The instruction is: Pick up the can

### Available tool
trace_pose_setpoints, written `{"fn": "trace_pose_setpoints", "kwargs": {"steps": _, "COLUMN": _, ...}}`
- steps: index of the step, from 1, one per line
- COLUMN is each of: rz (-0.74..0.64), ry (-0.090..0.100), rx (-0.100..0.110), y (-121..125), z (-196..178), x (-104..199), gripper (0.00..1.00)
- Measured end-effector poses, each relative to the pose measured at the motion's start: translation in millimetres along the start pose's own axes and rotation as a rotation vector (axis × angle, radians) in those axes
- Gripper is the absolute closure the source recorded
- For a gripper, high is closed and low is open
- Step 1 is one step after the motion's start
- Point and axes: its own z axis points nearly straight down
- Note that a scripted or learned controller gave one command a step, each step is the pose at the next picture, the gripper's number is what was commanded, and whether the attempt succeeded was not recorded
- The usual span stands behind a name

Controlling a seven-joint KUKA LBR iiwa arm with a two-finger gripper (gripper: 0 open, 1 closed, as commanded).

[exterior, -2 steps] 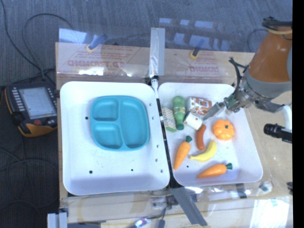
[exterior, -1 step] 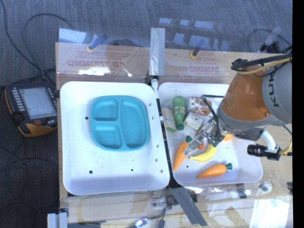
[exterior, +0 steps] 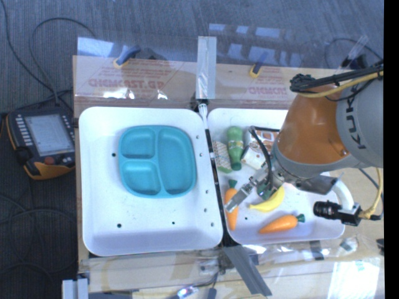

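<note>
While poised low over the right bin (exterior: 324, 232) at centre right, gripper (exterior: 254, 189) with jaws' state impossible to tell, beside banana (exterior: 269, 201) and carrot (exterior: 280, 223), can not identifiable among clutter, blue tray (exterior: 156, 161) in left bin (exterior: 100, 185).

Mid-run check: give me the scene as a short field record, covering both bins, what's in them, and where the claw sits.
left bin: holds a blue divided plate
right bin: green bottle, banana, two carrots, one near the front wall and one by the divider, plus packets under the arm
claw: low in the right bin, between the divider-side carrot and the banana
can: cannot tell; none clearly identifiable among the items
arm: covers the right bin's back right part
</note>
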Motion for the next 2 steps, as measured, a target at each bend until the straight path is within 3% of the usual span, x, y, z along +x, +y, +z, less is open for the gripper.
{"fn": "trace_pose_setpoints", "kwargs": {"steps": 1, "rz": -0.402, "ry": 0.001, "rx": 0.000, "y": 38.2, "z": -0.1, "x": 45.2, "gripper": 0.00}}
{"fn": "trace_pose_setpoints", "kwargs": {"steps": 2, "rz": -0.400, "ry": 0.001, "rx": -0.002, "y": 39.1, "z": -8.8, "x": 44.6, "gripper": 1.00}}
